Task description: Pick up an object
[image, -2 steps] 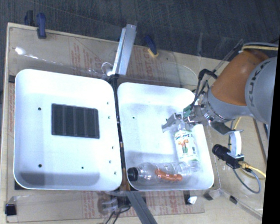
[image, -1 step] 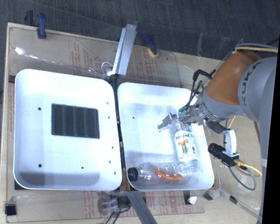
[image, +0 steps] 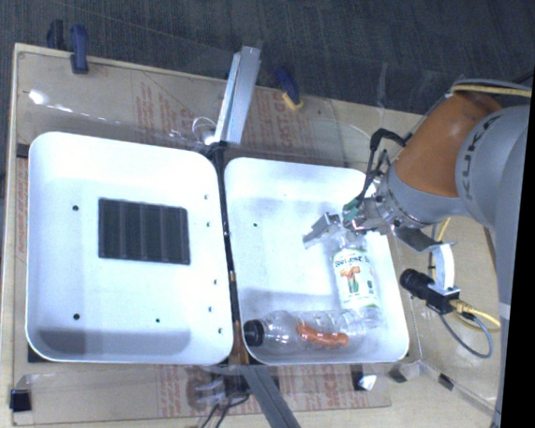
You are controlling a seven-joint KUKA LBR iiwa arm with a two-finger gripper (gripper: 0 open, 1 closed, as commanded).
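overhead, the grey arm with its orange band reaches into the right bin [image: 252, 183], a shallow white tray of smooth plastic with rounded corners. its gripper [image: 334, 226] hangs at the top of a clear bottle with a white label [image: 354, 278]; whether it is open or closed, i cannot tell. another clear bottle [image: 308, 332], black-capped, lies along the near wall. a dark ribbed rectangle [image: 143, 231] sits in the left bin [image: 65, 161].

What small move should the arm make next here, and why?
Probably a short descent onto the labelled bottle. The gripper sits in the right bin just above the bottle's top end, with nothing visibly between its fingers.
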